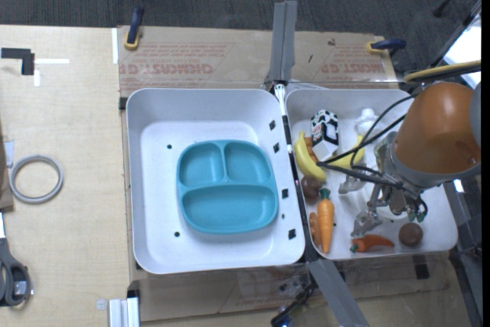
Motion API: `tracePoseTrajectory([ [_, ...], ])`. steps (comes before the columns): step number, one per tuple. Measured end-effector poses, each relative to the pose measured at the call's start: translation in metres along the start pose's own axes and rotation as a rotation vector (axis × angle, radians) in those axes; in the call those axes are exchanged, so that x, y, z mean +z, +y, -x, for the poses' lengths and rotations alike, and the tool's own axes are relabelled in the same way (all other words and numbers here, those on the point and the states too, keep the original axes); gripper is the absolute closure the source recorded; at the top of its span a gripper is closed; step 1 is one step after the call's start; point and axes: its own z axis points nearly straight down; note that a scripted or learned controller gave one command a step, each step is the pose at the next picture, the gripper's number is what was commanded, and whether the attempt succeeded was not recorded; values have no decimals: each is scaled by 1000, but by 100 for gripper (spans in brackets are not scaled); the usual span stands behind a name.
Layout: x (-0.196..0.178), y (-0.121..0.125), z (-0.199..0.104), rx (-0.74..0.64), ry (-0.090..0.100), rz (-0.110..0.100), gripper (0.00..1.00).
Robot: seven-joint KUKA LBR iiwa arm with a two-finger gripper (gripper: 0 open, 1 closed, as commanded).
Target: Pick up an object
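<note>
Jaws of the gripper [366, 224] hang low in the right bin [436, 245]; whether they are parted, I cannot tell. Left of them lies a carrot [325, 220], just below a red pepper [373, 243], right a brown ball [411, 233].

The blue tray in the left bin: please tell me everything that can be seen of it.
The blue tray is light blue and looks like smooth plastic, a rectangle with rounded corners. Raised ridges split it into three compartments: two small ones on the far side and one long one on the near side. All three are bare. It lies flat, turned slightly, near the middle of the left bin, touching only its floor.
</note>
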Motion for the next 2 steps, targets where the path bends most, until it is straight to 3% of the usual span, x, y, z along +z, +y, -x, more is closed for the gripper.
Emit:
tracePoseTrajectory([
  [1, 0, 6, 78, 230, -1, 0, 0],
  [2, 1, 13, -6, 302, 3, 0, 0],
])
